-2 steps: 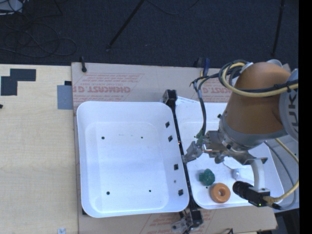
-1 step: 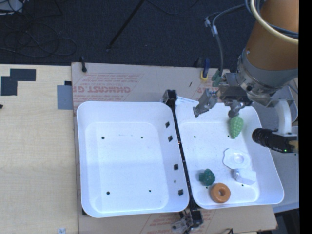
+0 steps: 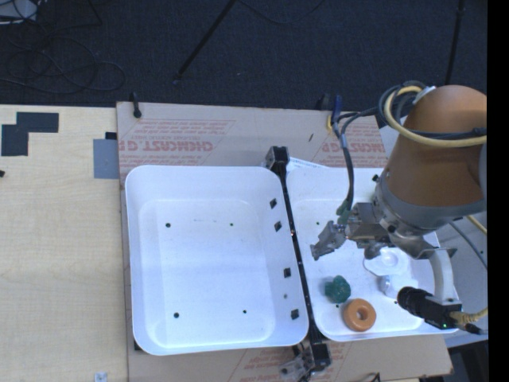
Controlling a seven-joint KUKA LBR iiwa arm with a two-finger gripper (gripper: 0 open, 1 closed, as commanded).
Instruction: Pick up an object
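Observation:
My gripper (image 3: 324,243) hangs over the right bin (image 3: 318,189), near that bin's left wall, with the bulky orange and grey wrist above and to its right. A small dark green lump (image 3: 337,288) lies on the bin floor just below and to the right of the gripper, apart from it. An orange ring (image 3: 359,315) rests next to the green lump, close to the bin's front rim. A pale, clear-looking object (image 3: 387,263) sits partly under the wrist.
The left bin (image 3: 139,237) stands alongside, and a black clipped rim (image 3: 288,245) divides the two bins. Both bins rest on a cardboard sheet (image 3: 199,138) on the wooden bench. A cable (image 3: 347,165) hangs from the arm over the right bin's back.

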